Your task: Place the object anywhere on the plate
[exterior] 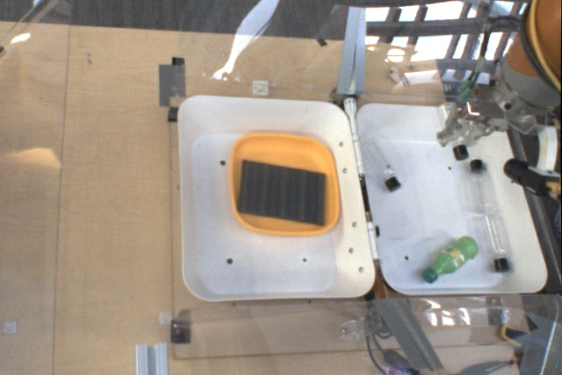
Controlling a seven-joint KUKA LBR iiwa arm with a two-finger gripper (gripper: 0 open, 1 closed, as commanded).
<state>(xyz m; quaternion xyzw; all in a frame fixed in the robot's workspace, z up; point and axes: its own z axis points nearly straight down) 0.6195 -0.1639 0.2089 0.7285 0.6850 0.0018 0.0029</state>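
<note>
Green plastic bottle (451, 259) lies on its side in the right white bin (413, 215), near the front edge, untouched. The fingers (459, 132) hang over that bin's far right corner, well apart from the bottle, gripping nothing, spread slightly. The grasp is not yet made; the next move calls for descending onto the bottle, then carrying it left to the orange plate (285, 149) with the dark ridged insert.

Green bottle (451, 259) on its side in the right bin; orange plate (283, 222) with dark ridged centre in the left.
</note>
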